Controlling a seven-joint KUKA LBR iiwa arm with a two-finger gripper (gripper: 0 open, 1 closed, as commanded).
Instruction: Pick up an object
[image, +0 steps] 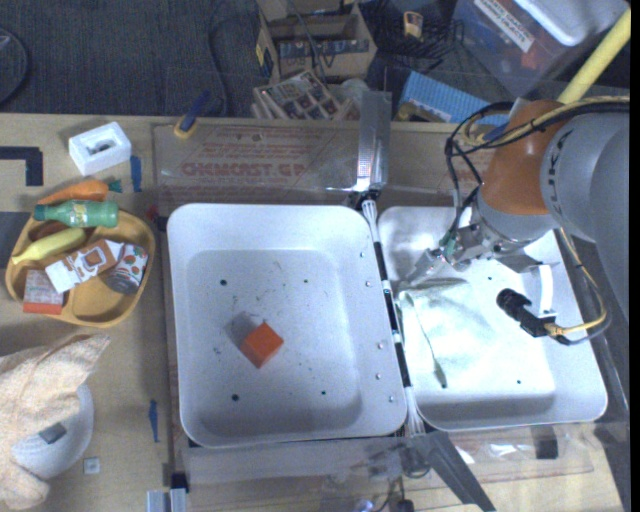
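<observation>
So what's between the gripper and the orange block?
In the camera view, the bins' adjoining rims lie between the gripper and the orange block, plus bare bin floor.

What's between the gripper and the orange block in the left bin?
The raised rims where the two bins meet. The gripper sits over the right bin; the orange block lies alone in the left bin, nothing over it.

Both bins (200, 240) read as smooth white plastic with a slight sheen, the left one scuffed and speckled; the orange block (264, 345) in it looks matt. Arm (590, 180) shell is smooth grey, semi-gloss, its orange band (520, 170) glossy. The surface (60, 130) is bare pale wood; the cloth (50, 385) at left looks fuzzy.
</observation>
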